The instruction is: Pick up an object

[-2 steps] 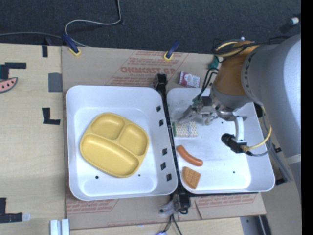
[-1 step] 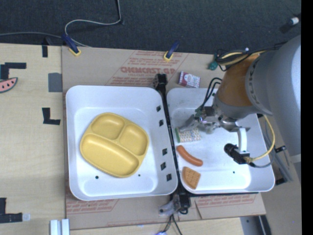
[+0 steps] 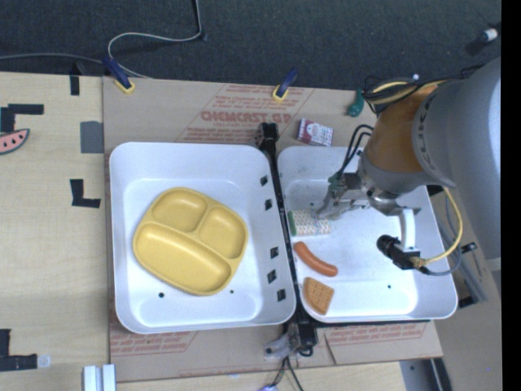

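Note:
In the right bin (image 3: 423,304) lie a green-and-white checkered cloth (image 3: 313,224), an orange-red sausage (image 3: 315,259) and a tan waffle piece (image 3: 318,295). My gripper (image 3: 330,204) reaches down from the right, its tip just above the right end of the checkered cloth. The arm's grey body and orange band cover the bin's far right part.
The left bin (image 3: 130,169) holds a yellow divided plate (image 3: 190,239). A black divider clamp (image 3: 272,210) runs between the bins. A small red-and-white packet (image 3: 313,132) lies on the cardboard behind the right bin. A black cable connector (image 3: 396,251) hangs off the arm over the right bin.

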`<move>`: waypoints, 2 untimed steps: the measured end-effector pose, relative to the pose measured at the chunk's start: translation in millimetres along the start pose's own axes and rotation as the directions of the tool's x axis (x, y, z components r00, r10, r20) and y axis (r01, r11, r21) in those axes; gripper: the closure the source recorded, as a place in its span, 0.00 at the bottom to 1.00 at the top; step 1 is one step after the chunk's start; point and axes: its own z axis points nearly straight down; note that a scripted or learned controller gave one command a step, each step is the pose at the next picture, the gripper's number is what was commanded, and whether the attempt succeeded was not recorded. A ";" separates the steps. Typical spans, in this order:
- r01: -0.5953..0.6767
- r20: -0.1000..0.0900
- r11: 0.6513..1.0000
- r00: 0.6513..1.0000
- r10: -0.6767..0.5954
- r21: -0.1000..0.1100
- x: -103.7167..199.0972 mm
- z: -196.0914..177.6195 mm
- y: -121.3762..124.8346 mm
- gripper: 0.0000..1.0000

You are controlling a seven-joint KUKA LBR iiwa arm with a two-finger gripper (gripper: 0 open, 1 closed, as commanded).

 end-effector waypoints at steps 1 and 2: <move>0.000 0.000 1.000 1.000 0.000 0.004 0.2 1.6 -1.3 0.00; -0.001 -0.002 1.000 1.000 0.001 0.005 4.7 11.9 -37.3 0.00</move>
